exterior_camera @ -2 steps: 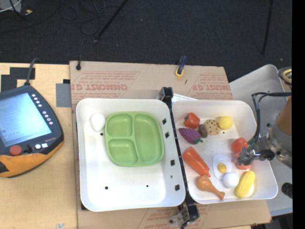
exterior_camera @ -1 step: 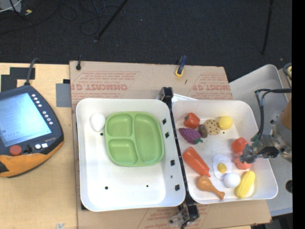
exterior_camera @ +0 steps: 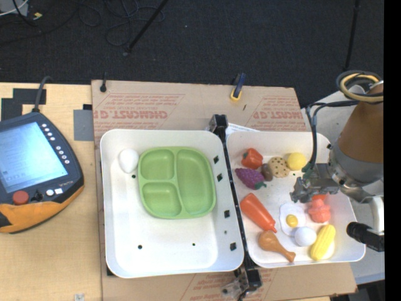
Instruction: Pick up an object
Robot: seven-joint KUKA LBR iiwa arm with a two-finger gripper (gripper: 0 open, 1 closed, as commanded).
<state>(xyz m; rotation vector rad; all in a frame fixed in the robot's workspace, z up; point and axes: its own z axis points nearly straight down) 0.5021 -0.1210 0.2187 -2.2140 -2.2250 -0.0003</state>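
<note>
The right bin [exterior_camera: 351, 254] holds several toy foods: a red pepper [exterior_camera: 252, 158], a cookie [exterior_camera: 277, 166], a yellow lemon [exterior_camera: 296, 161], purple grapes [exterior_camera: 249, 177], an orange carrot [exterior_camera: 257, 211], a fried egg [exterior_camera: 292, 219], a white egg [exterior_camera: 305, 236], a yellow corn cob [exterior_camera: 322, 242] and a drumstick [exterior_camera: 277, 244]. A pink-red toy [exterior_camera: 319, 209] lies near the right wall. My gripper [exterior_camera: 308, 189] hangs low over the bin, just up-left of the pink-red toy and above the fried egg. Nothing shows as held.
The left bin [exterior_camera: 119, 243] holds a green divided plate [exterior_camera: 175, 182] and a white egg [exterior_camera: 128, 160]. A black divider [exterior_camera: 229, 187] runs between the bins. A control pendant [exterior_camera: 34, 165] lies on the bench at the left. A yellow clamp [exterior_camera: 237, 89] sits at the back edge.
</note>
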